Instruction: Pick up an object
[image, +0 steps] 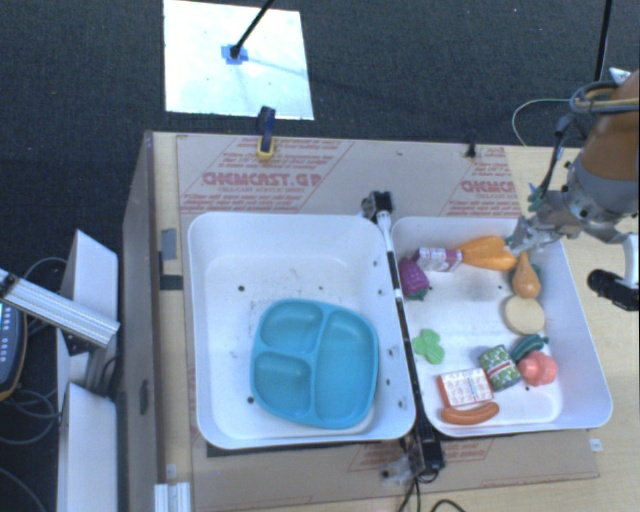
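The left bin (215, 330) on the tabletop (300, 175) holds a blue divided plate (315, 362) lying toward its front right corner. The right bin (580, 340) holds toy food: a purple piece (413, 278) and a small bottle (438, 259) at the back left, an orange carrot (490, 253), a tan oval piece (527, 280), a pale round disc (524, 316), a green leafy piece (429, 346), a green box (498, 367), a red-and-green piece (538, 365), a red-and-white packet (464, 387) and a sausage (469, 412). The gripper (524, 238) sits over the back right of that bin, just beside the carrot's thick end; whether it is wide, narrow or gripping anything cannot be told.
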